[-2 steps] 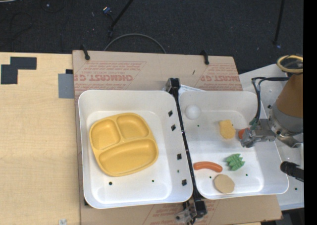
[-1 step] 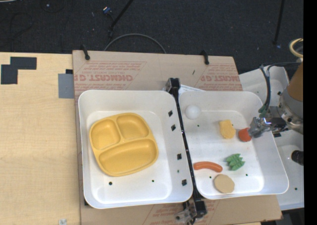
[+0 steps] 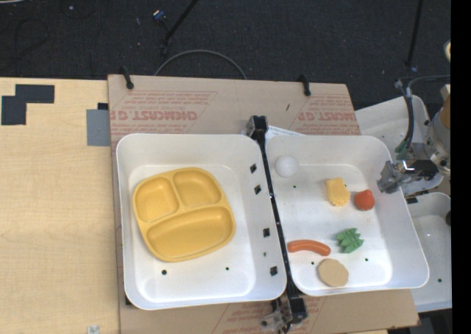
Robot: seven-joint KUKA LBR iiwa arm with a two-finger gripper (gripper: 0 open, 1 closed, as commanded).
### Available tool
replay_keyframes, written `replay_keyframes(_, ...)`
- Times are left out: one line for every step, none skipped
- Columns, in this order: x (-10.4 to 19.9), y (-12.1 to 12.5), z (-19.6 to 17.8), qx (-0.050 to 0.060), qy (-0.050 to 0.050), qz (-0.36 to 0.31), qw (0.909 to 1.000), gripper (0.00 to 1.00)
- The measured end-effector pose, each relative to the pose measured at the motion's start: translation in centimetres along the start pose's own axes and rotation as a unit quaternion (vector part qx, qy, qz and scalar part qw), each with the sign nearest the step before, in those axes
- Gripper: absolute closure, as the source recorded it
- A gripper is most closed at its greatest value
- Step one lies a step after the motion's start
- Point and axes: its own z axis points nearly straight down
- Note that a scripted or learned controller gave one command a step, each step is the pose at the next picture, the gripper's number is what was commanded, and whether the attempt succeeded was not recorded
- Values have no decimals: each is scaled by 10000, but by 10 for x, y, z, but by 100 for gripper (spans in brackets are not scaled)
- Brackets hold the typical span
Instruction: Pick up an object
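no pick yet: gripper hovers at the right bin edge, finger state cannot be told, nothing visibly held; red ball nearest, all items in bin.

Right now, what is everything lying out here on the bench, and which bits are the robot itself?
Bins: two, white, side by side on the bench.
Tray: one, yellow, three compartments, in the left bin.
Ball: one, white, top left of the right bin.
Yellow block: one, middle of the right bin.
Red piece: one, round, just right of the yellow block.
Green piece: one, leafy shape, lower right of the right bin.
Sausage: one, orange-red, lower part of the right bin.
Disc: one, tan, near the front rim of the right bin.
Cardboard: one sheet, brown, under the bins.
Gripper: one, grey, over the right bin's right rim.
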Motion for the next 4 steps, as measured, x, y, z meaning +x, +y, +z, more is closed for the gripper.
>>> replay_keyframes(52, -1, 9, 30, 18, -12, 10000, 100)
replay_keyframes(102, 15, 5, 20, 13, -17, 10000, 100)
replay_keyframes(146, 19, 15, 34, 11, -6, 10000, 100)
replay_keyframes(205, 36, 22, 25, 8, -15, 10000, 100)
